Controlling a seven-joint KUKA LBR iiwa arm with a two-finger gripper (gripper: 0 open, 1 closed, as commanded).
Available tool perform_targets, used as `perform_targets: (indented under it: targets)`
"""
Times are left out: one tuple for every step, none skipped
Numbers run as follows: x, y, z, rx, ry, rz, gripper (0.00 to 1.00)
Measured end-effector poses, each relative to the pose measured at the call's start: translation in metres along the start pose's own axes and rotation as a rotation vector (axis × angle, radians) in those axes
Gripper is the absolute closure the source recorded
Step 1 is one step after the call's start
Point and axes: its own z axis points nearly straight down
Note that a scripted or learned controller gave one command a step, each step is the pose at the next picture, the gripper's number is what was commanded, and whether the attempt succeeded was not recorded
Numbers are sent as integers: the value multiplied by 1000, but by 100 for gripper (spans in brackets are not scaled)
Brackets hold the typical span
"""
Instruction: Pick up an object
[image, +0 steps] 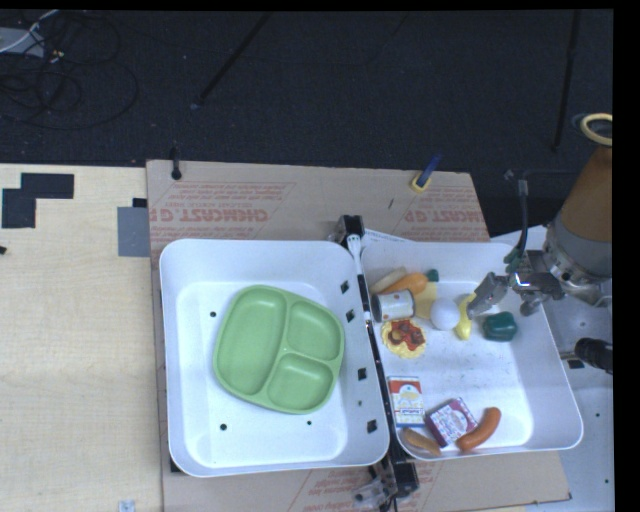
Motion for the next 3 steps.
perform_targets:
  targets:
    - [-3,51,112,2,1,-3,0]
    - [-41,79,51,-4,-2,0,0]
    - [-41,52,130,-3,-1,-1,0]
